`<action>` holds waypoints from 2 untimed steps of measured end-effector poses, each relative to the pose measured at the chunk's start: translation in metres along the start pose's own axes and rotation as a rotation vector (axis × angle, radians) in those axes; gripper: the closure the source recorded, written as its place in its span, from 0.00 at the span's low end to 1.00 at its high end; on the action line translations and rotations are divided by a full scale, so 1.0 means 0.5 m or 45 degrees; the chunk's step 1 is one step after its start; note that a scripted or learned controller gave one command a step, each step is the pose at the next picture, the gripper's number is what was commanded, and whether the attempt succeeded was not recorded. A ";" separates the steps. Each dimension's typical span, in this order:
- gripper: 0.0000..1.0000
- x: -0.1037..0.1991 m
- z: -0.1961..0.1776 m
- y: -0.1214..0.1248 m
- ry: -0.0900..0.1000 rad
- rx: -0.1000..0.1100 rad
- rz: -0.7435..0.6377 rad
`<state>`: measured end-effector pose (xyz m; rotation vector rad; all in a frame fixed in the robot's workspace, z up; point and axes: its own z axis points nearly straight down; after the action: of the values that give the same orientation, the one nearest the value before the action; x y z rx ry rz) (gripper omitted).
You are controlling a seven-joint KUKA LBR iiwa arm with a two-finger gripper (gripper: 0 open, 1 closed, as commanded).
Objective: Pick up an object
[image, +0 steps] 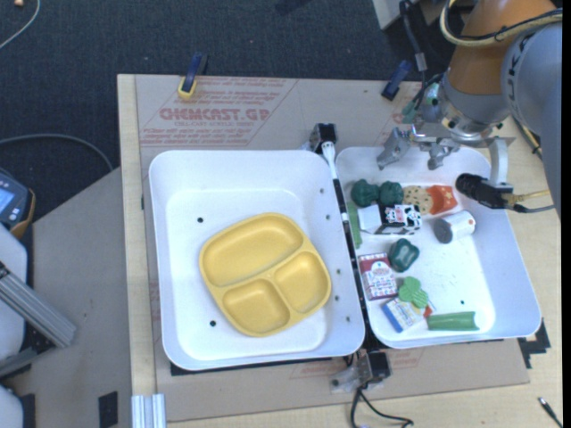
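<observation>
My gripper (413, 154) hangs over the far edge of the right bin (508, 266), fingers spread open with nothing between them. Below it in that bin lie two dark green toy vegetables (375, 192), a black-and-white cow-patterned piece (401, 215), an orange and red piece (433, 200) and a white cylinder with a grey end (455, 227). Nearer the front are a dark green pepper (403, 254), a red and white packet (378, 276), a light green leafy piece (411, 290), a small blue and yellow box (401, 314) and a green bar (451, 321).
The left bin (169, 239) holds a yellow divided plate (265, 273). A black clamp and rod (326, 145) run along the seam between the bins. A black part with a cable (486, 192) juts from the arm over the right bin's far right side.
</observation>
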<state>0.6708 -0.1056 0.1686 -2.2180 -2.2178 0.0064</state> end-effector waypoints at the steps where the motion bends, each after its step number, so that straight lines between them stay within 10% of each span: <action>1: 0.00 0.000 0.094 -0.017 0.001 0.001 0.000; 2: 0.00 0.002 0.168 -0.014 -0.003 -0.011 -0.001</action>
<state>0.6632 -0.1047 0.0848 -2.2222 -2.2246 -0.0013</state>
